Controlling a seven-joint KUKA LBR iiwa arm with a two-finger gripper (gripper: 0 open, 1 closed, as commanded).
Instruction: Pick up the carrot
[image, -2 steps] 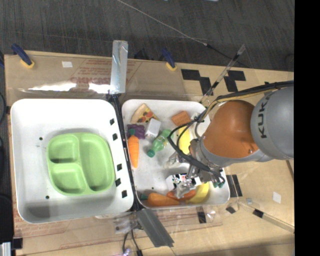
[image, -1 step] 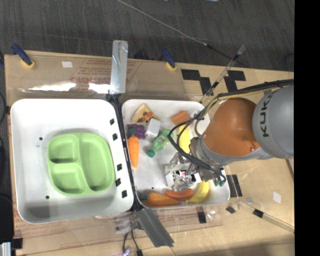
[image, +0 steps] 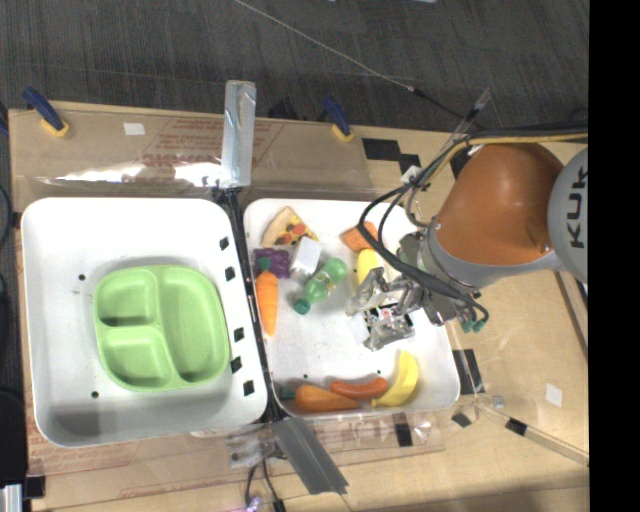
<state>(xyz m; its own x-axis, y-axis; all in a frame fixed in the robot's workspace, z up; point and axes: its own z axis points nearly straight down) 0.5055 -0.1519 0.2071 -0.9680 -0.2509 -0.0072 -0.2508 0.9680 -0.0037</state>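
Robot lab bench, not a kitchen. I worked at a cardboard-covered bench (image: 520, 390) marked with tape and black-and-white tags, blue clamps (image: 45, 110) along its far edge. Two white bins (image: 40, 300) sat taped side by side, loose cables (image: 400, 210) trailing off my wrist, dark carpet (image: 150, 40) beyond.

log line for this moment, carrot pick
gripper: over right bin, nothing held | carrot: lying at bin's left wall, apart from gripper | pick: not done
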